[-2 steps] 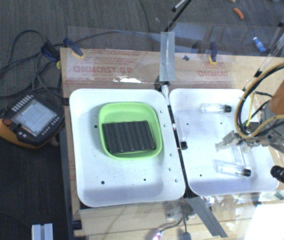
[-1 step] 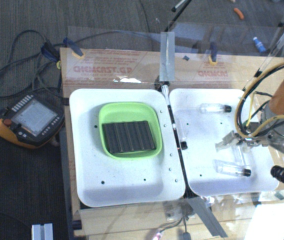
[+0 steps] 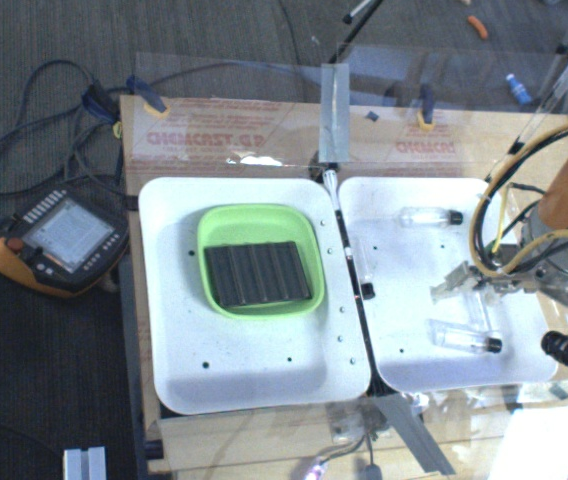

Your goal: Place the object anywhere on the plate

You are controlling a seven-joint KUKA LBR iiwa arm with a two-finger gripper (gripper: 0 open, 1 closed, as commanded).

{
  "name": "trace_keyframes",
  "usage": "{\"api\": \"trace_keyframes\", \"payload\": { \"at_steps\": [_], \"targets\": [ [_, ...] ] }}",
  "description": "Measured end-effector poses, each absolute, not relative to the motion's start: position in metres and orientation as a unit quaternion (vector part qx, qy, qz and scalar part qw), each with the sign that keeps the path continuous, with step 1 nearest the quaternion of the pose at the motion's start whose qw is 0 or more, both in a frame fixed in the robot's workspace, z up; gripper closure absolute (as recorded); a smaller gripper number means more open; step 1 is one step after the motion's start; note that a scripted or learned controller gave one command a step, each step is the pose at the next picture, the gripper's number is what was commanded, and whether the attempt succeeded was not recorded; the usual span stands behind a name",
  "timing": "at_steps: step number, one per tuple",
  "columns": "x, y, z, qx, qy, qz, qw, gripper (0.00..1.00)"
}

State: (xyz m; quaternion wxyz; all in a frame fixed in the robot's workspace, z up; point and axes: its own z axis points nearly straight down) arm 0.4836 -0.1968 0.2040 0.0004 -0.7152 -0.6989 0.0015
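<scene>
A lime-green plate sits in the left white bin. A dark grey ridged rectangular object lies flat on the plate, covering its lower half. My gripper hangs over the right bin, far from the plate. Its clear fingers are spread, and it is open with nothing between them. The arm's orange band and yellow-black cables show at the right edge.
Two clear tubes with black caps lie in the right bin: one at the back, one near the front just below the gripper. A teach pendant rests on the floor to the left. A metal divider separates the bins.
</scene>
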Motion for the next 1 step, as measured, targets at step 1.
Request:
{"api": "trace_keyframes", "payload": {
  "at_steps": [1],
  "targets": [
    [0.4836, -0.1968, 0.204, -0.715, -0.699, 0.0015, 0.0, 0.0]
  ]
}}
